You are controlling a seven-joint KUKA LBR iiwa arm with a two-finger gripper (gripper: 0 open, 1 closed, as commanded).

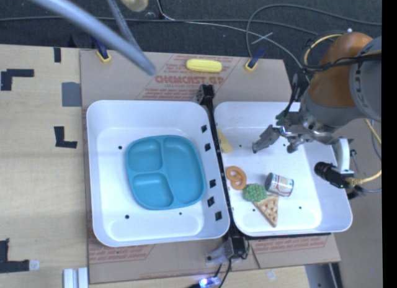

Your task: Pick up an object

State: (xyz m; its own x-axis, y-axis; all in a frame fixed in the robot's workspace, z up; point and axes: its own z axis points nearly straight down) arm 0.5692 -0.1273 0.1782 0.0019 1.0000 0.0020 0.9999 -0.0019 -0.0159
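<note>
Gripper [275, 142] hangs over the right bin [310, 218], fingers spread apart, nothing between them. Candidates lie grouped near the bin's front left: pretzel [236, 177], green piece [254, 192], can [280, 185], pizza slice [268, 210]. All sit apart from the gripper, toward the front. Left bin [102, 156] holds a blue tray [165, 171]. Judged step: approach, before any grasp. Next move calls for travel over one item, likely the can, then descent and closing
</note>
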